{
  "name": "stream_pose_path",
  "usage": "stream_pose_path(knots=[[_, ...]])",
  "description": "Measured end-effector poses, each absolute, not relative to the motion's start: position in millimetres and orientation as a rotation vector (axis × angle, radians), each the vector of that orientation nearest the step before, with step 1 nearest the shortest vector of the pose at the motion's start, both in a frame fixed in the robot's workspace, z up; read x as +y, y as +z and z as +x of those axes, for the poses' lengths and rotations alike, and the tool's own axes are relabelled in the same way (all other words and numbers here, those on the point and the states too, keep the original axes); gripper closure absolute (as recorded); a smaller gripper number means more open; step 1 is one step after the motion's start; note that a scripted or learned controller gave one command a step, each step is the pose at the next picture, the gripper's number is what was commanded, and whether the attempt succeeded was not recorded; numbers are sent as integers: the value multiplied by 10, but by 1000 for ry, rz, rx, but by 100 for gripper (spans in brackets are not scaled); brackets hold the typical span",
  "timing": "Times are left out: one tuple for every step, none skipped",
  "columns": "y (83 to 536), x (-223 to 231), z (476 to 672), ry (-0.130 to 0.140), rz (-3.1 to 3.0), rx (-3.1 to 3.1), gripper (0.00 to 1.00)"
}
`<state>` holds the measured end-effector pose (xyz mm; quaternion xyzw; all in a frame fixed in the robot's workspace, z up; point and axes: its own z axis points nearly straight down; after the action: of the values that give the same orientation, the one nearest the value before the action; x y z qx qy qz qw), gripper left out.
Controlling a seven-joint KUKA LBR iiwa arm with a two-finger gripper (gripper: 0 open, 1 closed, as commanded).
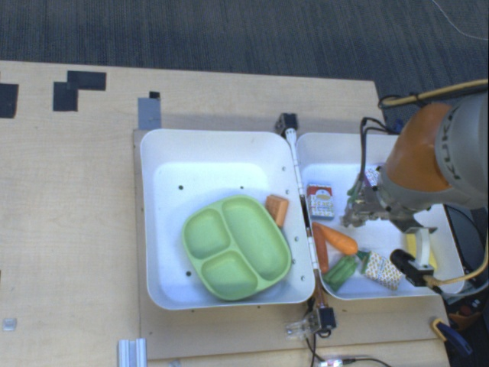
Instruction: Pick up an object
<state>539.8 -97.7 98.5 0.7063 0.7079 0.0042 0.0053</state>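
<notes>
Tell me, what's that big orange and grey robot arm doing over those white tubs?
The robot arm reaches in over the right bin, with its gripper low among toy food: a carrot, a green vegetable and a small red and white box. It is trying to pick something up, but nothing can be seen in its grip yet. The left bin holds a green divided plate with an orange piece beside it.

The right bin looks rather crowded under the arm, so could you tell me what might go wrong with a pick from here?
1. The carrot, the green vegetable and the patterned packet lie packed together in the right bin, so the hand may catch two or nudge one aside.
2. These items sit near the bin's front wall, which could block a clean descent.
</notes>
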Motion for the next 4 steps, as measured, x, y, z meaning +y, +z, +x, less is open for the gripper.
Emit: stream_pose_path(knots=[[1361,-1691,6505,4,2212,2224,100],[1356,-1687,6503,3,2213,2225,0],[858,-1822,5678,3,2215,2222,0],[884,-1547,4872,3,2219,2223,0]])
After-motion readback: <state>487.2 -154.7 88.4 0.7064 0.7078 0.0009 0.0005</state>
